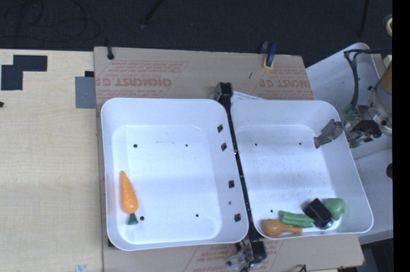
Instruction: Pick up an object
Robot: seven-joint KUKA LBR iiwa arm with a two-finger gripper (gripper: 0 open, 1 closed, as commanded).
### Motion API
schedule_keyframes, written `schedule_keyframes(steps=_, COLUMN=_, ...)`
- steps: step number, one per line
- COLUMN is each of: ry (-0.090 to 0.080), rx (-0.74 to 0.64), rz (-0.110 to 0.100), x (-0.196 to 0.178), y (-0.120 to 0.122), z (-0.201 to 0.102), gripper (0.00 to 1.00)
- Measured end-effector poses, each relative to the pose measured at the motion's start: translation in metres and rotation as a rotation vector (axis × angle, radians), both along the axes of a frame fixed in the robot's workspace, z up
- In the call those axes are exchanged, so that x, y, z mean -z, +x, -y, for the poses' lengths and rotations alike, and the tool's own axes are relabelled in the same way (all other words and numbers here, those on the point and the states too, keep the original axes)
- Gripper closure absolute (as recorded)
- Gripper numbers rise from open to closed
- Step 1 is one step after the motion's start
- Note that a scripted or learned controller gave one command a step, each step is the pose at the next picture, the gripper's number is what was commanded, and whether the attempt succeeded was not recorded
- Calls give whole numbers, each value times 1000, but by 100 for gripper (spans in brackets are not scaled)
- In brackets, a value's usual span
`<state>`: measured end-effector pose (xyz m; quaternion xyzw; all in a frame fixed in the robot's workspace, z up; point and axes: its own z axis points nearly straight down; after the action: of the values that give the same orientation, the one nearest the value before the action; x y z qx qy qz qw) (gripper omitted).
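An orange toy carrot (128,192) with a small dark green top lies near the left wall of the left bin (160,112). In the front right corner of the right bin (288,112) lie a tan-orange pear-shaped piece (280,228), a long green piece (295,219), a black block (318,212) and a rounded light green piece (335,205), all close together. My gripper (327,134) hangs over the right bin's right rim, well behind that cluster and apart from it. Nothing shows in it.
Both bins sit on a cardboard sheet (192,75) on the bench. A black divider with clips (232,162) runs between the bins. A blue and yellow clamp (269,55) stands at the cardboard's back edge. Cables hang by the arm at the right.
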<state>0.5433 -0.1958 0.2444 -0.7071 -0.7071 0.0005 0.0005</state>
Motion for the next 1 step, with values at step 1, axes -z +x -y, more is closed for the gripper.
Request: schedule_keyframes(steps=1, ry=-1, rx=-7, rz=11, x=-140, y=-19, z=-58, gripper=0)
